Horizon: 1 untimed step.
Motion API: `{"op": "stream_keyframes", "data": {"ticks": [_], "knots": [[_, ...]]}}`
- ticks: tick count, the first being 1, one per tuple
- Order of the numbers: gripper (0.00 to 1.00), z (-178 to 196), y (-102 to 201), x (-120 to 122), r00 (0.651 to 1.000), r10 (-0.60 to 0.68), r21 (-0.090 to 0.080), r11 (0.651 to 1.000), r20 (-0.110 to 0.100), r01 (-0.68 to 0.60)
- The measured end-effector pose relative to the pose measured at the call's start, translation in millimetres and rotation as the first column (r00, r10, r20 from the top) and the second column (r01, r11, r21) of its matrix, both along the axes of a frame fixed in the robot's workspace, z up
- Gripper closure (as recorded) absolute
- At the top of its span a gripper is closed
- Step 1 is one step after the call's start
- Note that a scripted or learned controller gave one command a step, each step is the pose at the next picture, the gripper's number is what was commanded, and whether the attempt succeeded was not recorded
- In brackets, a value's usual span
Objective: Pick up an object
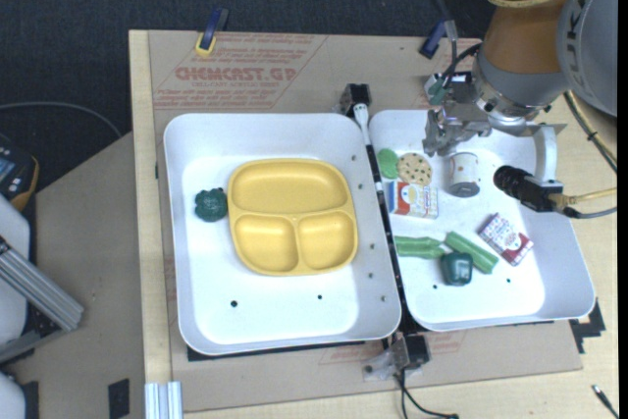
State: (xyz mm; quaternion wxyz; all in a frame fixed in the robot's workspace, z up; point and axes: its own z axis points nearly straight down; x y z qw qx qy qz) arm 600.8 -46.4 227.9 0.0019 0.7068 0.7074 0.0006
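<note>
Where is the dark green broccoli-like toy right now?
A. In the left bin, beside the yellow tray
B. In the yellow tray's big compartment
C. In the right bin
A: the dark green broccoli-like toy lies on the left white bin's floor, just off the yellow three-compartment plastic tray's left edge.

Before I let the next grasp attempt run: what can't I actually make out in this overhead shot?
- Gripper, camera view: fingers too small and cluttered by wrist hardware; open or shut unclear.
- White cylinder: too small to identify.
- Small carton and red packet: print too small to read.
- Arm: cut off by the top right corner.
</note>
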Motion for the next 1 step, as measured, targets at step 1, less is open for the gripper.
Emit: {"op": "stream_keyframes", "data": {"ticks": [1], "knots": [[1.0,-13.1,0.7,-6.7,1.0,-0.001,0.002,1.0,-0.008,0.001]]}}
